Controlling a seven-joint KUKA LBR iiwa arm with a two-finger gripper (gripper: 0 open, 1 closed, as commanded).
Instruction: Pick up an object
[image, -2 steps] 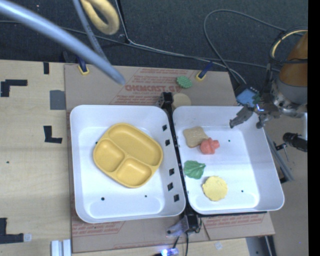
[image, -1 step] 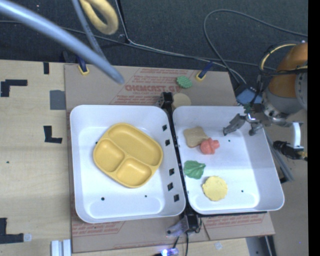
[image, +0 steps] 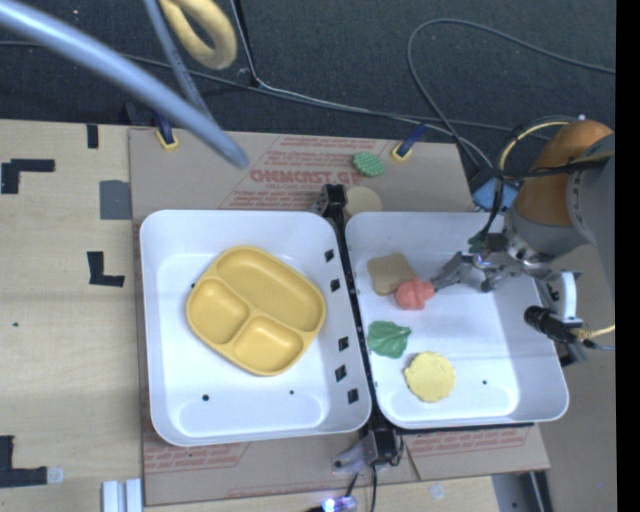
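Note:
The right bin (image: 520, 385) holds several small items: a tan piece (image: 388, 271), a pink-red lump (image: 413, 293), a green leaf-shaped piece (image: 387, 338) and a yellow round piece (image: 430, 376). My gripper (image: 442, 277) reaches in low from the right. Its dark tip sits just right of the pink-red lump, close to it or touching it. Nothing visibly hangs from the gripper. The grey arm with its orange band (image: 560, 180) stands over the bin's right side.
A yellow divided plate (image: 256, 308) lies in the left bin (image: 170, 400). A small green dotted item (image: 368, 163) sits on the cardboard behind the bins. Cables run across the dark floor at the back.

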